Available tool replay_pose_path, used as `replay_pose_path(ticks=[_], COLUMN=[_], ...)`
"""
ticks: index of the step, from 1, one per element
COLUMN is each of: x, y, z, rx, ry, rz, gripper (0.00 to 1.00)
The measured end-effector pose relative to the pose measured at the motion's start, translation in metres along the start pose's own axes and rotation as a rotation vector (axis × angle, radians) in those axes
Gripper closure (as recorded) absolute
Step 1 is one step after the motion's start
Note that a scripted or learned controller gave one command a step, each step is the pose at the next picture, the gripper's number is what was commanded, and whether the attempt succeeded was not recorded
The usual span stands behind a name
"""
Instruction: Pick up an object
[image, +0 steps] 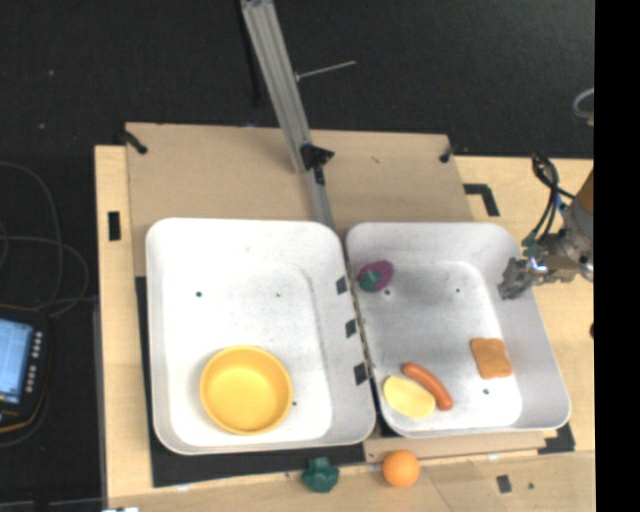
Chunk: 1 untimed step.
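- Right now the gripper (515, 277) sits at the right edge of the frame, just over the upper right rim of the right bin (440, 245), and nothing lies between its fingers; whether they are spread or closed I cannot tell at this size.
- Judging by that, the step in hand is the approach: no object is chosen or touched yet.
- To do it well, I would pick the nearest free-standing target. The tan block (490, 357), something like a toast slice, lies below the gripper toward the right side of that bin, apart from everything else, so the fingers could come straight down on either side of it.
- A poorer choice seems to be the red sausage (427, 385), which touches the pale yellow flat piece (408, 398) at the lower middle of the bin; closing there risks nudging both.
- The small purple-and-green item (375, 275) sits at the upper left of the right bin, close to the wall, which leaves little room for one finger.
- The left bin (240, 260) holds a yellow bowl (246, 389) at its lower middle, far from the arm's side.
- Outside the bins, an orange ball (400, 468) and a dark green object (320, 475) rest on the bench (200, 170) at the bottom of the frame, just below the bins' lower rims.
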<state>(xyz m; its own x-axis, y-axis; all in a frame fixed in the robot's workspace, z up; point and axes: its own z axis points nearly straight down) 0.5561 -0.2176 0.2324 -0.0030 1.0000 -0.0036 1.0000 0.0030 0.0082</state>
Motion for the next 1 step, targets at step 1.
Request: replay_pose_path(ticks=[1], x=[0.0474], y=[0.0191], z=[-0.0016], rx=[0.006], ry=[0.004], rz=[-0.004], gripper=[1.00])
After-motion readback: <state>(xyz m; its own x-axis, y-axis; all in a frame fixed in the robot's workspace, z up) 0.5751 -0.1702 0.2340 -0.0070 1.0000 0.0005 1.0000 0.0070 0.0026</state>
